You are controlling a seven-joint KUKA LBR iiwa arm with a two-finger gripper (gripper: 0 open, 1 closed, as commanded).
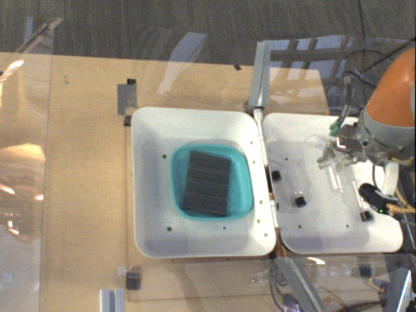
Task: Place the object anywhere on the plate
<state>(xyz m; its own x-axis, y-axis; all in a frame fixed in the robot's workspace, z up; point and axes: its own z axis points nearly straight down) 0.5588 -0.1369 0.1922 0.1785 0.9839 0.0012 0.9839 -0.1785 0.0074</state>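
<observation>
Both bins [149, 174] look like smooth white plastic, slightly glossy. The plate [242, 174] inside the left one is teal plastic with a soft sheen. The dark block [207, 183] on it is matt and ribbed — could be foam or rubber, can't tell. The bench [71, 194] is pale wood, smooth and matt, with clear glossy panels throwing reflections over it. The gripper [338, 164] fingers look like see-through plastic, and the arm [393, 103] has a smooth orange shell — semi-gloss.
</observation>
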